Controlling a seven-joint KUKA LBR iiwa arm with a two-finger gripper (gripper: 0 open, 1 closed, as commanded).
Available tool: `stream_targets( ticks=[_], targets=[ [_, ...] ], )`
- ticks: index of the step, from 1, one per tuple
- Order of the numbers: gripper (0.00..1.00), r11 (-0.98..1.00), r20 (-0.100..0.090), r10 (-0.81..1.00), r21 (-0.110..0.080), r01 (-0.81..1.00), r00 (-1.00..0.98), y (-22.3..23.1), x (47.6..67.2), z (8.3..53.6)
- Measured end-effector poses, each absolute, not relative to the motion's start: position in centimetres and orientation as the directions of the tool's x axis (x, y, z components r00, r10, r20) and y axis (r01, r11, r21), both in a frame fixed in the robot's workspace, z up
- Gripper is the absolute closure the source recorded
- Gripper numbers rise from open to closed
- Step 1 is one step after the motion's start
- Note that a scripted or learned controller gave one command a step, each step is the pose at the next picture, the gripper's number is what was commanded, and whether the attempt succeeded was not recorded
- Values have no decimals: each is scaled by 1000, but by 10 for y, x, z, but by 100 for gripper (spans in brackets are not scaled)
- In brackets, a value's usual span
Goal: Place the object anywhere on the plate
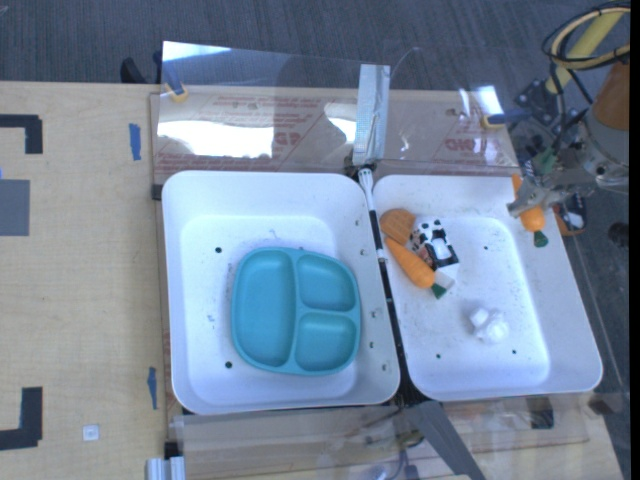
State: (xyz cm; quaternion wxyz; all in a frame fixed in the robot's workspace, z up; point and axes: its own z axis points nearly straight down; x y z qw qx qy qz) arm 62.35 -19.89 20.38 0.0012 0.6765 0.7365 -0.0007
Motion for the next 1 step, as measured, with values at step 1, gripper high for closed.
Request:
stream_targets(
  ticks=[1],
  targets=[
    [100,164,3,986,-2,986,-164,-112,620,186]
  ],
)
